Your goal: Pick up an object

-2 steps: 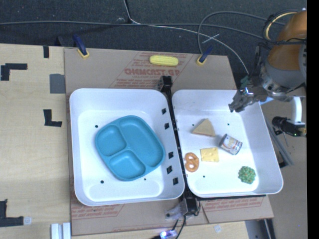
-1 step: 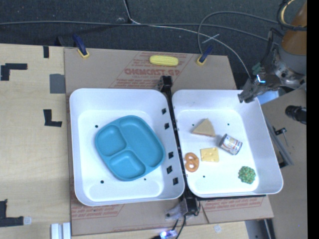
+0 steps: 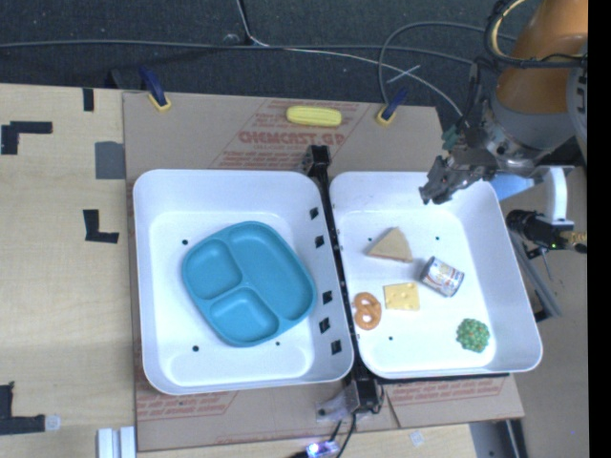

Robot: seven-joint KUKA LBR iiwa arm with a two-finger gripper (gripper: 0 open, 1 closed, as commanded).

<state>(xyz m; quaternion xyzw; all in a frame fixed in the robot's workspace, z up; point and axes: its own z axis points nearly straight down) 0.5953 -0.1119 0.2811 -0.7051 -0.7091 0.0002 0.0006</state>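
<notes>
Gripper, grip state unclear, hovers at frame's upper right over the right bin holding a small tin can, cheese wedge, pretzel.

Robot lab: taped cardboard bench, clamps, trailing cables

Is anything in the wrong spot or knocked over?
Yes, two things. A yellow banana-shaped toy lies on the brown cardboard behind the bins, outside both of them. In the right white bin, a small silver can lies tipped on its side. The blue divided plate sits flat in the left white bin.
</notes>
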